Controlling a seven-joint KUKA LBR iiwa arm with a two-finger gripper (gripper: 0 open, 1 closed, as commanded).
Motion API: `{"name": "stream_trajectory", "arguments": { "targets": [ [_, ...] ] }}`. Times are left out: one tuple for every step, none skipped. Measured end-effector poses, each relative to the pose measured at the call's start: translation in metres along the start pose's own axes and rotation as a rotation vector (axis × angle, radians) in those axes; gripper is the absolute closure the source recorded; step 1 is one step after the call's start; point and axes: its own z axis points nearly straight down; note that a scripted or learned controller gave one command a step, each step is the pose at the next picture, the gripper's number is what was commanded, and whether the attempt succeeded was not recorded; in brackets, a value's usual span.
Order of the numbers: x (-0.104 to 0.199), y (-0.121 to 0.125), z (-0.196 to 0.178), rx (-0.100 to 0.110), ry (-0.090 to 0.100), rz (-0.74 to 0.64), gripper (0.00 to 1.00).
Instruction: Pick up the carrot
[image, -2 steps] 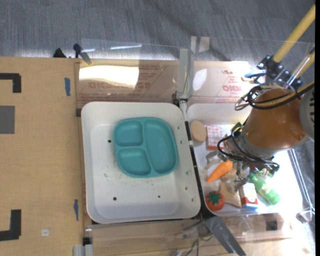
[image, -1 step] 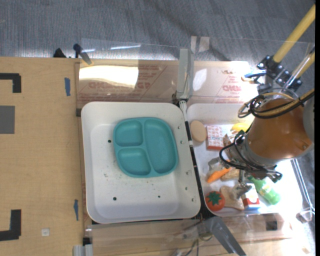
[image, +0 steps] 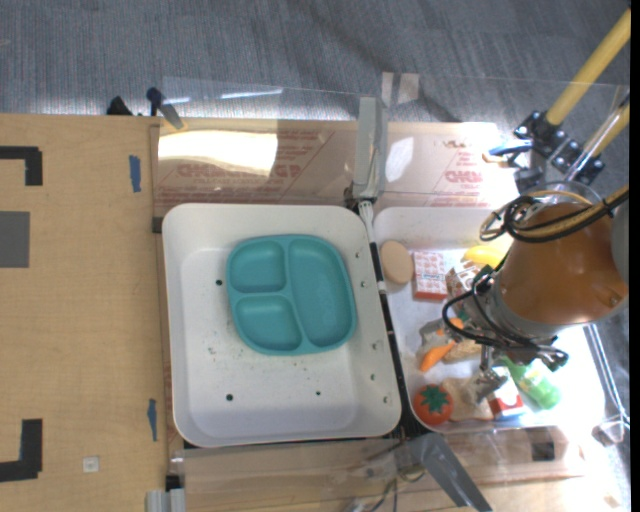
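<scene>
The grey arm with its orange band (image: 555, 275) reaches in from the right and hangs over the right-hand shallow white bin (image: 400, 330), wrist pointing downward, black cables looped around it. Its two-finger gripper (image: 487, 385) sits low in that bin, just right of the small orange carrot (image: 436, 356); whether the fingers are wide or narrow cannot be told, as clutter surrounds them. The carrot lies near the bin's left wall, between a tan oval bread roll (image: 397, 263) above and a red round tomato with a green stem (image: 435, 402) below. A white carton with red print (image: 429, 274) stands beside the roll, and a green plastic bottle (image: 535, 387) lies right of the gripper. The left-hand shallow white bin (image: 190, 400) holds a teal three-compartment plate (image: 290, 293), set centrally.
</scene>
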Motion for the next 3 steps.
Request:
{"name": "stream_trajectory", "arguments": {
  "targets": [
    [-0.001, 0.000, -0.011, 0.001, 0.002, -0.002, 1.00],
    [-0.035, 0.026, -0.206, -0.003, 0.004, -0.102, 1.00],
    [-0.033, 0.027, -0.198, -0.015, 0.015, -0.100, 0.00]
  ]
}}
